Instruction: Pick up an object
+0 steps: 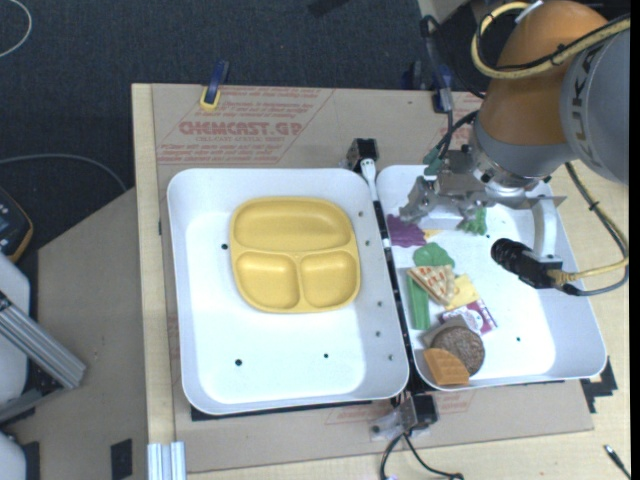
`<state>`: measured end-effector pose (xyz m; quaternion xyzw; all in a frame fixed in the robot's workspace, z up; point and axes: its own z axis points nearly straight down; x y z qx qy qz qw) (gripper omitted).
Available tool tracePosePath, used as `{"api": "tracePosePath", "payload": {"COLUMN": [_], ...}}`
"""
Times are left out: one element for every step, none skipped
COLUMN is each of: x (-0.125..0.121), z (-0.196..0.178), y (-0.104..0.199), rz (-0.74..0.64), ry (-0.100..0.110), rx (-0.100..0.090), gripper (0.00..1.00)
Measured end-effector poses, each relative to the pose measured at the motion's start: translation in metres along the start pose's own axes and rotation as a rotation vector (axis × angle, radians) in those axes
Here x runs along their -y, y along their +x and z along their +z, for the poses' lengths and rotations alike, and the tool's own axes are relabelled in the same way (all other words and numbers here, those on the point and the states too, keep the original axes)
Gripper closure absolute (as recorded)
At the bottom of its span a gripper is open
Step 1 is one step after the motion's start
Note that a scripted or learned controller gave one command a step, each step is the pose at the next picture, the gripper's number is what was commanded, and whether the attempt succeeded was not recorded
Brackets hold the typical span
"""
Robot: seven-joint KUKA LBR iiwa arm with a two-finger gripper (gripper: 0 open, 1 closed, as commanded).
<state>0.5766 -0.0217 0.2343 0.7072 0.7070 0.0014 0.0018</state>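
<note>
Toy food pile (445,313) below gripper (445,203)

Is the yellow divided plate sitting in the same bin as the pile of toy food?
No: the yellow divided plate lies in the left bin, while the toy food is piled in the right bin.
</note>
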Motion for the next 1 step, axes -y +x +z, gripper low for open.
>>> {"api": "tracePosePath", "payload": {"x": [0.0004], "z": [0.0063], "y": [-0.0038], "rz": [0.001], "ry": [0.006], "rx": [0.0], "gripper": [1.0]}}
